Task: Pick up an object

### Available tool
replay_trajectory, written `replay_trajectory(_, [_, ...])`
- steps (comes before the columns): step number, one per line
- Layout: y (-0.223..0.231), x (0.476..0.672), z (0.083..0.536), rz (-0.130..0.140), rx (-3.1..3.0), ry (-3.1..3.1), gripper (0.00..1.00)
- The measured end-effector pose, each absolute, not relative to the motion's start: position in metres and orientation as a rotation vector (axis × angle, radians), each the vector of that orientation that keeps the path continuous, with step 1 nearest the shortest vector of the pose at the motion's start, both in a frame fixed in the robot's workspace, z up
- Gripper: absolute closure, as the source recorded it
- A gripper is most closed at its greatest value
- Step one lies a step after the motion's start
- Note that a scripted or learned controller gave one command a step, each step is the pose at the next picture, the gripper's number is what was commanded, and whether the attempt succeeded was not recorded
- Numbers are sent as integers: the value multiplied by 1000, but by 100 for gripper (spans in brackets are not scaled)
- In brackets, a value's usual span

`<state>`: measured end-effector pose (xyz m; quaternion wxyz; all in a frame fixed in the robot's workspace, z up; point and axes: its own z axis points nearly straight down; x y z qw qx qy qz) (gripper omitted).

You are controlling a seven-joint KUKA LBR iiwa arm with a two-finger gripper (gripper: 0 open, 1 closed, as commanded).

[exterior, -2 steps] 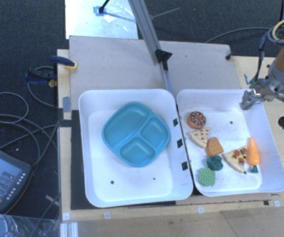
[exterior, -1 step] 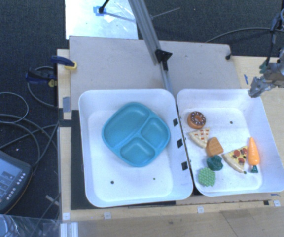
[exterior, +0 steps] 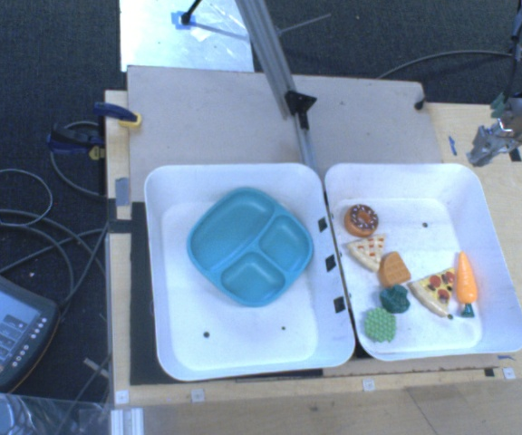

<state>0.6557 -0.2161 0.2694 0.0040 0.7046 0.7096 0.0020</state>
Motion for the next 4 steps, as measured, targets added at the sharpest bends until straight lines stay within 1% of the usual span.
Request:
replay_trajectory(1, [-160,635,259,2,2211,2233,100])
replay_trajectory(2, [-120,619,256,2,2212,2233,100])
replay_trajectory(3, [-74,597,257,2,2211,2234,100])
replay_trajectory(4, [-18,588,244,2,2211,2235,100])
